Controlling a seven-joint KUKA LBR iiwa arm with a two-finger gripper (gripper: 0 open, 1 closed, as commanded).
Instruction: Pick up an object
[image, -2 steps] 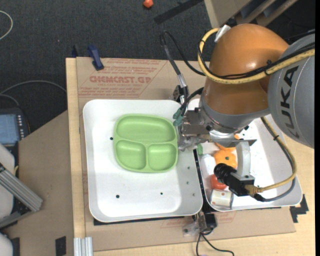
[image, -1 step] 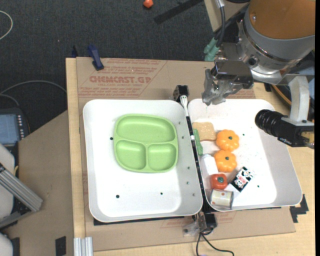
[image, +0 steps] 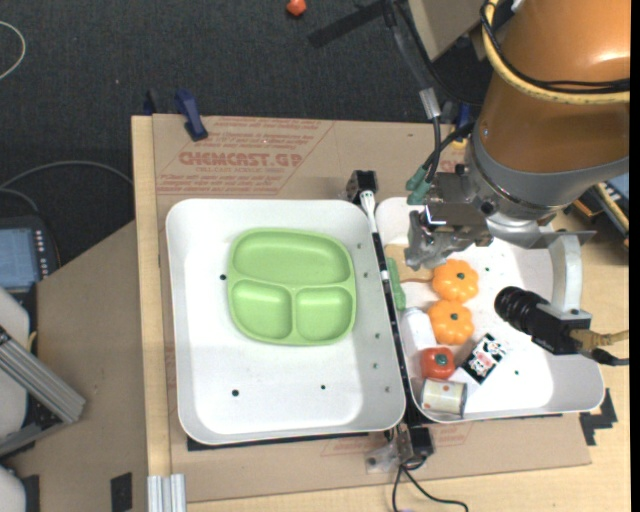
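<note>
The right bin (image: 560, 385) holds several small objects. Two orange toy pumpkins lie near its middle, one (image: 455, 280) above the other (image: 450, 321). Below them sit a red tomato-like toy (image: 437, 362), a black-and-white patterned piece (image: 484, 358) and a pale block (image: 443, 397). My gripper (image: 428, 248) hangs over the upper left part of this bin, just left of and above the upper pumpkin. Nothing is visibly held in it. The big grey and orange arm (image: 555, 90) covers the bin's far right corner.
The left bin (image: 200, 380) carries a green divided plate (image: 292, 285). A black cylindrical part (image: 532, 316) with a white bracket juts over the right bin's right side. Cables (image: 432, 150) hang beside the wrist. Both bins rest on a cardboard sheet (image: 240, 150).
</note>
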